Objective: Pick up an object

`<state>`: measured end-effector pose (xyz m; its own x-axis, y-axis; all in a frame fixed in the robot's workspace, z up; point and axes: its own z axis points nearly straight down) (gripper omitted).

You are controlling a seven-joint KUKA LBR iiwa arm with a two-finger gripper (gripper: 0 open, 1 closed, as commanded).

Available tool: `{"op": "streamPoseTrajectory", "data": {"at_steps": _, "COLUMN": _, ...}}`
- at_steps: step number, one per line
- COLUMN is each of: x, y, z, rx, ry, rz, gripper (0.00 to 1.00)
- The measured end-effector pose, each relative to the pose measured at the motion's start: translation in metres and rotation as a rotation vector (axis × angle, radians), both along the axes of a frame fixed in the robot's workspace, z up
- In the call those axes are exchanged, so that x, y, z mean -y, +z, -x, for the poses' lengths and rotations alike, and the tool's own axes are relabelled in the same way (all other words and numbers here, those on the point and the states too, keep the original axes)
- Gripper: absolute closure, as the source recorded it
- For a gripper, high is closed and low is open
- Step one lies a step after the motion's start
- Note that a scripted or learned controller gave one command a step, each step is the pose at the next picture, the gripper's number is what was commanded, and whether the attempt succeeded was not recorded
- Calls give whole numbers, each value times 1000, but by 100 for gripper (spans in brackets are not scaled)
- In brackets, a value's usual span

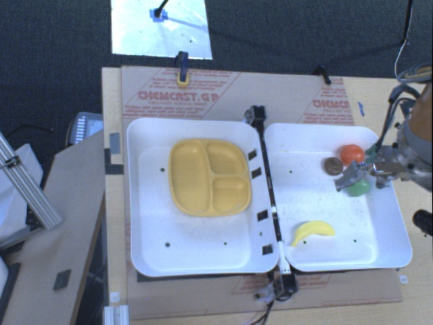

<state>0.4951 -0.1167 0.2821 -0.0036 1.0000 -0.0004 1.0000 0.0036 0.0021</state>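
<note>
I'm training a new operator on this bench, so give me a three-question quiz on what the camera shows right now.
1. True or false: the yellow divided plastic plate lies in the left white bin.
2. Which lies nearest the right white bin's front wall? A) orange ball B) yellow toy banana C) brown round disc
3. Fill in: the gripper is over a small ___ object.

Key: 1 true. 2 B, the yellow toy banana. 3 green.
</note>
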Motion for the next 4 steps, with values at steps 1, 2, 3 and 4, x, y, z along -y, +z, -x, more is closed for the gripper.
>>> {"op": "streamPoseTrajectory", "data": {"at_steps": 1, "x": 1, "y": -56, "z": -10, "rx": -2, "ry": -3, "rz": -1, "gripper": 0}}
{"op": "streamPoseTrajectory", "data": {"at_steps": 2, "x": 1, "y": -100, "z": -3, "rx": -4, "ry": -3, "rz": -1, "gripper": 0}}
{"op": "streamPoseTrajectory", "data": {"at_steps": 3, "x": 4, "y": -162, "z": -5, "rx": -4, "ry": -3, "rz": -1, "gripper": 0}}
{"op": "streamPoseTrajectory", "data": {"at_steps": 4, "x": 4, "y": -149, "z": -6, "rx": 0, "ry": -3, "rz": 0, "gripper": 100}}
